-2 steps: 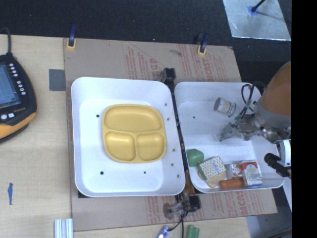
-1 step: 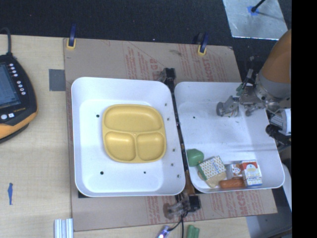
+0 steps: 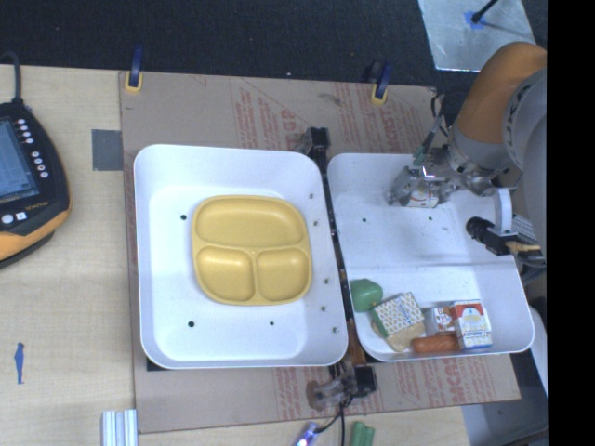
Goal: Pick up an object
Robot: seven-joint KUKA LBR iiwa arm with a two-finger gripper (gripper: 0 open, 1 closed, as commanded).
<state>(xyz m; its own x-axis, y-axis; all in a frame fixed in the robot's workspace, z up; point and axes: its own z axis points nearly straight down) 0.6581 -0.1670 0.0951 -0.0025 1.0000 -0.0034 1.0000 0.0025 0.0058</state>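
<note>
My gripper (image 3: 416,190) hangs over the back of the right bin (image 3: 423,244), near its far wall, with nothing visible between its fingers. The objects lie in a row along that bin's front edge: a green rounded piece (image 3: 365,294), a tan cracker-like square (image 3: 398,316), a reddish sausage shape (image 3: 434,345), and a small red and white carton (image 3: 469,323). All of them sit well in front of the gripper, apart from it. The left bin (image 3: 167,249) holds a yellow three-compartment plate (image 3: 251,249).
An orange and black teach pendant (image 3: 23,189) rests on the bench at far left. Clamps (image 3: 134,72) hold the cardboard sheet at the back. Black fittings (image 3: 318,140) join the bins at their shared edge. The arm (image 3: 497,100) fills the upper right.
</note>
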